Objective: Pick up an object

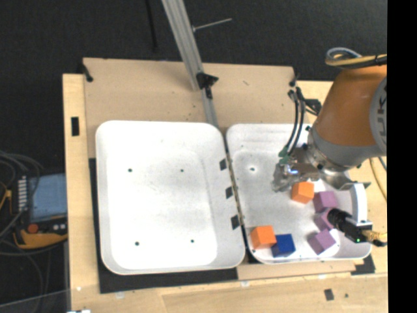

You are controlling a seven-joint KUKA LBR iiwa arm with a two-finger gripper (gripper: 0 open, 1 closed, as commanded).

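The gripper [287,177] hangs low over the right bin [257,145], just beside an orange cube [302,192], likely lining up a grasp; whether it holds anything cannot be told. Another orange cube [263,236], a blue cube [284,245] and purple blocks [323,240] crowd the bin's near corner.

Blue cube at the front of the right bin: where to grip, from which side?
Judging by this view, come straight down on the blue cube and close the claw across its near and far faces. The orange block touches its left side, and the bin wall sits close in front.
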